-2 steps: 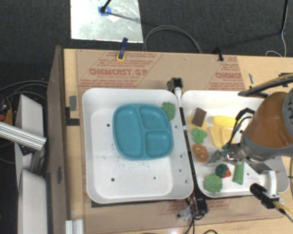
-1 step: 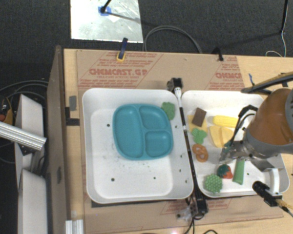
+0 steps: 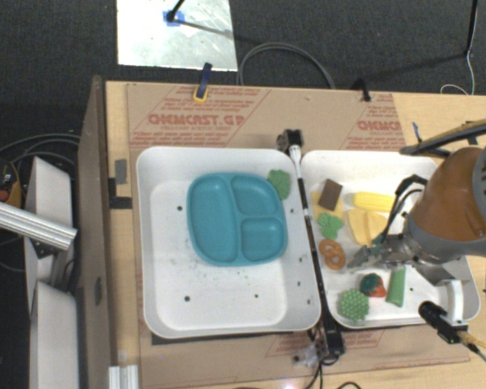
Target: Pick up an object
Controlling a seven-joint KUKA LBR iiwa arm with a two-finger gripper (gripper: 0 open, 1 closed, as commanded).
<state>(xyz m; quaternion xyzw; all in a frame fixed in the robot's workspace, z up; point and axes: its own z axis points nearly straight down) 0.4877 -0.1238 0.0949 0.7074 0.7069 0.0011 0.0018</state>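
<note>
Pretzel (image 3: 334, 254), a small brown ring, looks like your likeliest pick: it lies in the right bin (image 3: 389, 162), near that bin's left wall, just left of the gripper (image 3: 371, 254). That's a guess, since the task names no object. Whether the jaws are wide or narrow you can't tell; the tips blur against the clutter, and nothing is visibly between them.

Left to right:
- Left bin (image 3: 162, 241) carries a blue divided plate (image 3: 236, 219) and a green leafy piece (image 3: 280, 183) at the plate's upper right corner. Well apart from the arm, ignore it.
- Divider between the bins has a black rod (image 3: 304, 209) running along it. Keep clear of it when you approach the pretzel, which sits near that wall.
- In the right bin, a brown block (image 3: 331, 194) lies up top and a small green piece (image 3: 330, 224) just above the pretzel.
- Green bumpy ball (image 3: 353, 305) at the lower left. A red and teal object (image 3: 373, 284) lies just below the gripper.
- Yellow pieces (image 3: 366, 214) lie upper middle, touching or overlapping.
- Green stick (image 3: 396, 287) beside the red one, under the wrist.

Items are crowded. For a clean grasp, come straight down, centre on one item, and avoid pinching two at once. The pretzel is flat, so the jaws probably need to reach almost to the bin floor.
</note>
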